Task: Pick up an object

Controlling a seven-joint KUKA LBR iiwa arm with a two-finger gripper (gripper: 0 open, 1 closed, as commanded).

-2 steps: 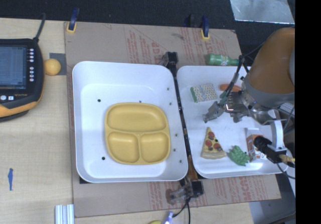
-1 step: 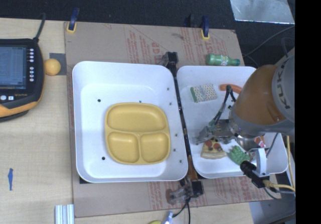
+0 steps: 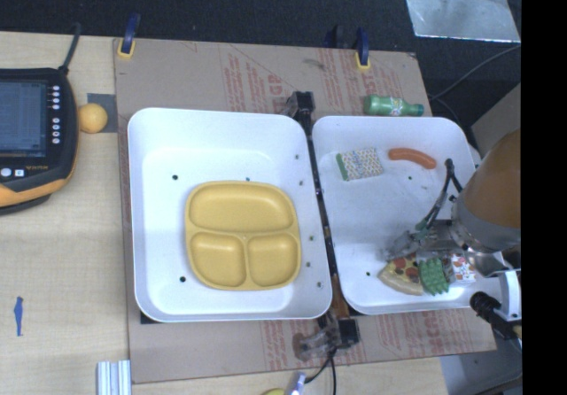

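Gripper (image 3: 423,247) is down in the right bin (image 3: 372,207) at its near right corner, over a pizza slice (image 3: 400,276) touching a green block (image 3: 433,276), opening not readable from here; risk: it nudges both or snags two, since they're crammed against the wall.

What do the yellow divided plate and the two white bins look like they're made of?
The yellow plate looks like moulded plastic with a matte finish: even colour, soft rounded dividers, no sharp glare. The left bin and right bin look like smooth, thin white plastic with rounded corners, though coated metal can't be ruled out.
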